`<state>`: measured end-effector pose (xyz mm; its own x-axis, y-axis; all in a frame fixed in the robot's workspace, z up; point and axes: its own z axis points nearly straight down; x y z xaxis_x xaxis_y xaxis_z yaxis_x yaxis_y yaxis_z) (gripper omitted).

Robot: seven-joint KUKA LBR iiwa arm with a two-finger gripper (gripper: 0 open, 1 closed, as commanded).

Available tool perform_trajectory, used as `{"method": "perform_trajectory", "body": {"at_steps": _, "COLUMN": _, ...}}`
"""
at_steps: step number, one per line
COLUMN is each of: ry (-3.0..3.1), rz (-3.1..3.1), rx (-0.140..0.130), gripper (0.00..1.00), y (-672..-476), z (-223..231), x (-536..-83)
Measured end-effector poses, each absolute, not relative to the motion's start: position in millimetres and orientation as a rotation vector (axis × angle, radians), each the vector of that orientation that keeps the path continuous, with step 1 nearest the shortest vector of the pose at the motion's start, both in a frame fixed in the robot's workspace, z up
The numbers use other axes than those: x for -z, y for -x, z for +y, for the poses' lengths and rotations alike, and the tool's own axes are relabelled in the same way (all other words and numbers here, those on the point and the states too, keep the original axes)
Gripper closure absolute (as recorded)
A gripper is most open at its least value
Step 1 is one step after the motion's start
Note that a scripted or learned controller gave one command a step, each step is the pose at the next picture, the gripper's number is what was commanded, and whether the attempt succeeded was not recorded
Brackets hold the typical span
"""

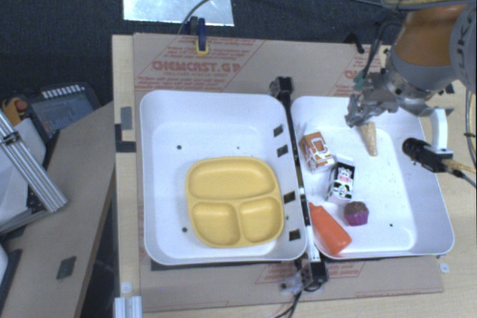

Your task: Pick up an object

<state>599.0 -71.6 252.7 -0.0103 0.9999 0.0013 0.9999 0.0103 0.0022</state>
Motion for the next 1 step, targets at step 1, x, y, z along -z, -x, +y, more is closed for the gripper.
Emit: {"method": "perform_trajectory", "body": {"at_steps": 1, "ry": -2.210, "rz": 2.232, "rx": -0.004, "gripper": 1.00, "y": -600.5, "z": -20.2, "x": -238.8}}
